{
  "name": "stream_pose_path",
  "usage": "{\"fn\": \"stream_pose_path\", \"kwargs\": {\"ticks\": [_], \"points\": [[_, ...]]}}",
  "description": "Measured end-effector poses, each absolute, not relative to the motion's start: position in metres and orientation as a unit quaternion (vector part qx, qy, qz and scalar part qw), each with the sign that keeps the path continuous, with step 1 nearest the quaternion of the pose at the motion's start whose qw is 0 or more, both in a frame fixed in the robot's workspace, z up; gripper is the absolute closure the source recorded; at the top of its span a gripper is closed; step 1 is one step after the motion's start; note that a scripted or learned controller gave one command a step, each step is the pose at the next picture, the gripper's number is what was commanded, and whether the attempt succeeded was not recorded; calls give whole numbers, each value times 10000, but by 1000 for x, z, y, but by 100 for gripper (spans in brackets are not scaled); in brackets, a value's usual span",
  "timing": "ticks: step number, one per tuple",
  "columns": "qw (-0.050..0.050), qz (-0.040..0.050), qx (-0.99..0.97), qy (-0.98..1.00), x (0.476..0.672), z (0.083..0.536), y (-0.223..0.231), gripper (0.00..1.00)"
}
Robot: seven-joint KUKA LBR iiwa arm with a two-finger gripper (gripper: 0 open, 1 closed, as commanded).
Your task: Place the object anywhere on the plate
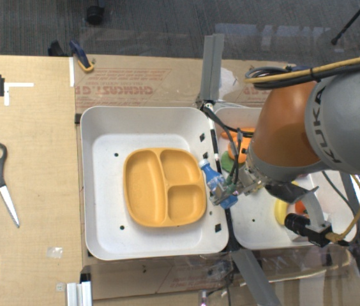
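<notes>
Camera view has the arm (307, 126) coming in from the right, over the seam between the two bins. Left bin (103, 234) holds the plate (165, 187), all three sections bare so far. Gripper (226, 187) sits just right of the plate's rim, with a small blue object (217, 182) at its tip, looks pinched between the fingers. So I'd say picked up, not placed: a short move left and a release remain.

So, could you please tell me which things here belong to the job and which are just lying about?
Job: yellow plate; blue object at the plate's right edge; tool.

Lying about: scissors; yellow piece, orange piece and green piece in the right bin.
</notes>
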State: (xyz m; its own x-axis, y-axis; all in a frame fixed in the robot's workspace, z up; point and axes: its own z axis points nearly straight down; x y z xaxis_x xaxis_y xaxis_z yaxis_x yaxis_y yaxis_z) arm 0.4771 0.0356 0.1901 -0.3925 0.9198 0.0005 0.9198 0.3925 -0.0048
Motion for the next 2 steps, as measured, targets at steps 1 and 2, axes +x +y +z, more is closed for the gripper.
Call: {"fn": "stream_pose_path", "kwargs": {"ticks": [1, 2], "points": [[3, 17, -5855, -8106, 481, 224, 84, 100], [4, 19, -5858, -8105, 481, 224, 84, 0]]}}
